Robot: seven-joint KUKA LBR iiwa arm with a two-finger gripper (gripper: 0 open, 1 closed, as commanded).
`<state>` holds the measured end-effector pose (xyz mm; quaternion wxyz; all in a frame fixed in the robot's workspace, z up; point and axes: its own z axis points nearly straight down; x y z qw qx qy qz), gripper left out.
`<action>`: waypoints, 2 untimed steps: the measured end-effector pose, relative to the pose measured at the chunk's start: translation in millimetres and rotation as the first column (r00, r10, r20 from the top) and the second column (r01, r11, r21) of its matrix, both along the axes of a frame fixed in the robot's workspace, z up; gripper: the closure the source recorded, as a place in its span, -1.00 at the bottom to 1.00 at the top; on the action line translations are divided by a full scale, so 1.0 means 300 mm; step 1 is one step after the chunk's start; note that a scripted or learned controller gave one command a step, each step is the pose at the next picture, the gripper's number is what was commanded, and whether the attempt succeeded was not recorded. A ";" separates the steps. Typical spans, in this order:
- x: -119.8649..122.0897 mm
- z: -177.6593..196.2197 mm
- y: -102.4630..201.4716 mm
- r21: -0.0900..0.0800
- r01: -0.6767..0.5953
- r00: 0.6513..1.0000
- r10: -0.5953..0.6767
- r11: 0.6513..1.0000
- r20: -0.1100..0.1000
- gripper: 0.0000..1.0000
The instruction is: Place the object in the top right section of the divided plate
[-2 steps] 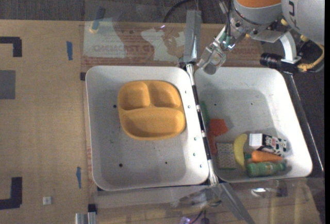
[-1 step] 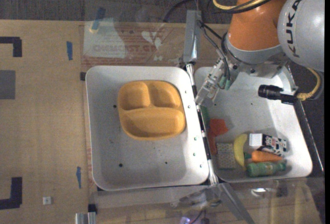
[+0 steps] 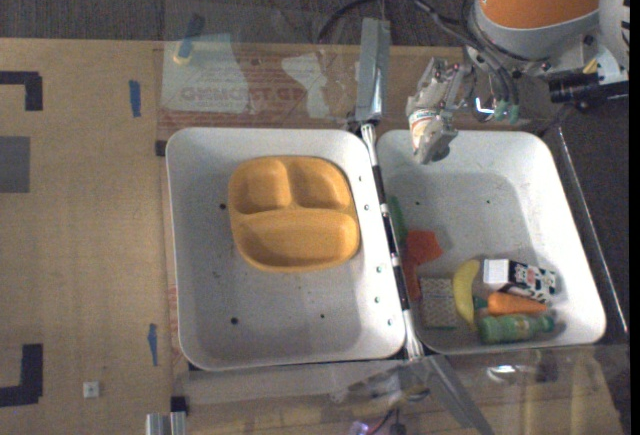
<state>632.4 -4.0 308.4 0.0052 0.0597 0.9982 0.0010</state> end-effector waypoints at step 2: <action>-0.168 0.019 -0.249 -0.002 -0.210 0.978 0.210 0.978 -0.005 1.00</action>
